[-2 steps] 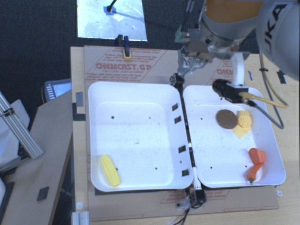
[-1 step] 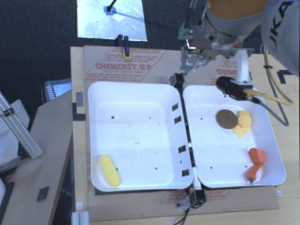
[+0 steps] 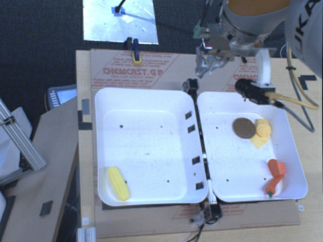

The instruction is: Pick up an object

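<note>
Left bin (image 3: 101, 135): one corn cob (image 3: 118, 183), lower left corner, long axis running up-left to down-right.

Right bin (image 3: 298, 175): brown disc (image 3: 244, 128) touching a round cracker (image 3: 263, 128), over a yellow wedge (image 3: 259, 141); carrot (image 3: 275, 175) at lower right.

My gripper (image 3: 209, 64): upper centre of frame, above the bins' far edge, holding nothing; whether spread or pressed together I cannot tell. Nearest pick, as I judge: the disc, down and right of me.
</note>
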### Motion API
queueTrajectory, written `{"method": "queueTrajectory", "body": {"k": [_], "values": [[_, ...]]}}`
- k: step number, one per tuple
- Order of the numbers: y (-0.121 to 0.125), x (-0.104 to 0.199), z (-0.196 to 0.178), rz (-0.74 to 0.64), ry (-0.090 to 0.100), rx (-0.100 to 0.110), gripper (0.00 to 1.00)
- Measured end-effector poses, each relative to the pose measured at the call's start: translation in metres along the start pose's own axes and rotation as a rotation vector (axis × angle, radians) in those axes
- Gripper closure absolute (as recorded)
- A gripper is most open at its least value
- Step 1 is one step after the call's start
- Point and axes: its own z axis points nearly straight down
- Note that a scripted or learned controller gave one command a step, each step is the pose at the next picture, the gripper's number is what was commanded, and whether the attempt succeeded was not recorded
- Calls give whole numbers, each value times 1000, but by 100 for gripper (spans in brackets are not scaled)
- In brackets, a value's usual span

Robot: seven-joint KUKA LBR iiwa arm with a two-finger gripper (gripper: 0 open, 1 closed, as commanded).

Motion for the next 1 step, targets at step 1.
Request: {"method": "queueTrajectory", "body": {"k": [1], "values": [[-11, 45, -10, 8, 2, 5, 100]]}}
